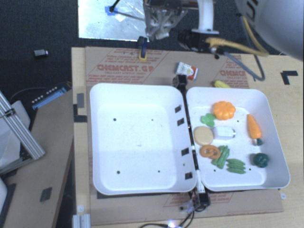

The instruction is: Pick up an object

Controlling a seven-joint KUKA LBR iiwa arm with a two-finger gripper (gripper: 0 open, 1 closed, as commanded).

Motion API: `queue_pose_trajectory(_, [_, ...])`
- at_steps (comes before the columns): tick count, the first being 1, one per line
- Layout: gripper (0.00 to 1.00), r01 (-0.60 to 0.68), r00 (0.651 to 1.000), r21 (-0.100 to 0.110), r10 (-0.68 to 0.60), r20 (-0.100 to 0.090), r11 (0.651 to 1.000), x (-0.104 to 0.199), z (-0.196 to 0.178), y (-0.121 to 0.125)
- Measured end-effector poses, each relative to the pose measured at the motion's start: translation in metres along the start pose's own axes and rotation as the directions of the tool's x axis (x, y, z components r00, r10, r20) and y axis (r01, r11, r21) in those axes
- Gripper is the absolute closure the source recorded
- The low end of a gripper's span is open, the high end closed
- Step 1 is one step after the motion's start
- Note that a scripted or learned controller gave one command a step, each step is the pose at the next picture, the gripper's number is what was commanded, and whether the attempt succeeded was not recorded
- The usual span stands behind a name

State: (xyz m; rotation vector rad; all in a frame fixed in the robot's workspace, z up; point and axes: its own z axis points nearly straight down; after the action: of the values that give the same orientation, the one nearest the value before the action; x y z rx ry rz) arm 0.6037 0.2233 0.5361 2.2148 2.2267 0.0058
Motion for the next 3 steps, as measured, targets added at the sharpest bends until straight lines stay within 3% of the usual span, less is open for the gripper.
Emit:
queue_pose_trajectory(1, [1.00,0.000,1.000,0.000,0.000,0.001,1.000,0.011,0.001,0.011])
queue_pose_trajectory(2, [1.00,-0.005,1.000,-0.001,0.005,0.002,1.000,0.010,0.001,0.046])
queue_pose_trajectory(3, [1.00,-0.005,1.000,0.000,0.005,0.002,1.000,0.010,0.001,0.065])
